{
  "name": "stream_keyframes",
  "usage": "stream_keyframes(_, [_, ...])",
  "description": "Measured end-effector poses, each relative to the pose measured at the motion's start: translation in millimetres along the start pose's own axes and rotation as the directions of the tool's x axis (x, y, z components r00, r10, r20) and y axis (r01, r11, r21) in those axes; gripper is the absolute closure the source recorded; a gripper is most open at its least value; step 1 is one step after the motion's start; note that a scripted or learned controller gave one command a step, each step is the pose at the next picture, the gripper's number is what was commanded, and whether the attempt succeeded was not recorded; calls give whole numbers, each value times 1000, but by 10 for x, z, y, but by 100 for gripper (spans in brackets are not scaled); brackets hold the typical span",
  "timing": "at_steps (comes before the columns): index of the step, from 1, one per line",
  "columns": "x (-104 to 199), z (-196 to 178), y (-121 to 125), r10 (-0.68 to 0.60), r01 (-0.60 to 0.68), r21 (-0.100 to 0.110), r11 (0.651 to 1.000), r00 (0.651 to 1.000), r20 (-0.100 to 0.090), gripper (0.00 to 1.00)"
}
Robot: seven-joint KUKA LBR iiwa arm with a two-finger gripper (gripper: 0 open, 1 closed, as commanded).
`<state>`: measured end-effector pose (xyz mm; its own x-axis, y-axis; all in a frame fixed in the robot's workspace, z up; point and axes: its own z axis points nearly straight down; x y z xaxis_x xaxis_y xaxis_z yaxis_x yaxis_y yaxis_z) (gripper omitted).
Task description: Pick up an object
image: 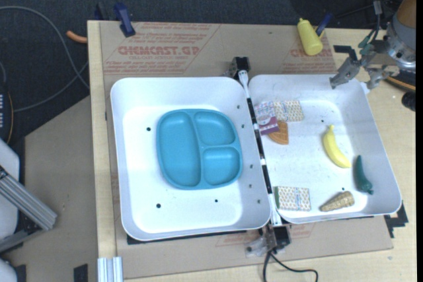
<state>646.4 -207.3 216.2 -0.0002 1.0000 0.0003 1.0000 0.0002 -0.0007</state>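
Observation:
My gripper [360,73] hangs at the upper right, over the far right corner of the right bin [310,92], its fingers spread open with nothing between them. In that bin lie a yellow banana [335,147], a dark green object [362,175] by the right wall, a tan cone-shaped piece [337,201], an orange wedge [280,133], a patterned packet [285,109] and another patterned square [293,197] near the front. The gripper is well back from all of them.
The left bin [132,102] holds a blue divided plate [198,147]. A yellow bottle-like object [308,37] and a blue clamp [123,19] sit on the cardboard behind the bins. A black clip [240,65] joins the bins at the back.

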Motion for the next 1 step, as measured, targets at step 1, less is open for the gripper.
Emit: stream_keyframes(1, [-103, 1216, -514, -2, 2, -3, 1000, 1000, -2, 0])
